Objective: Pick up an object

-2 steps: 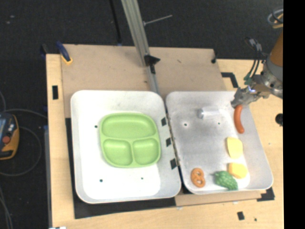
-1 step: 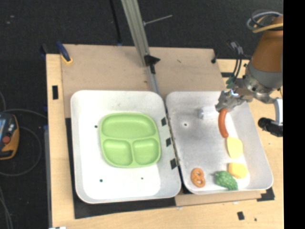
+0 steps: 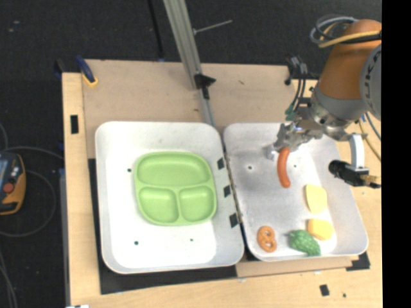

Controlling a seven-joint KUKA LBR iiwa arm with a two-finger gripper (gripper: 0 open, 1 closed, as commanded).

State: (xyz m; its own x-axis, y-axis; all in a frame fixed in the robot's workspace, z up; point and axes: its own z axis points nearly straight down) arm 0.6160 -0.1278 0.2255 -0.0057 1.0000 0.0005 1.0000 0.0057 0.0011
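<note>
Orange-red sausage-shaped toy point(image 3: 283, 169) is pinched at its upper end by the two-finger gripper point(image 3: 283, 147).
It is hung tilted over the right white bin point(image 3: 257, 191); smooth, glossy, slightly curved.

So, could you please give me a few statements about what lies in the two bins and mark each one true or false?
1. The green divided plate lies in the left bin. True.
2. The orange sausage lies on the green plate. False: it is in the right bin, just below the pincer.
3. The pretzel sits near the right bin's front edge, beside the green broccoli piece. True.
4. Two yellow pieces lie in the left bin. False: both are in the right bin.
5. The arm is blue. False: it is grey and orange.
</note>
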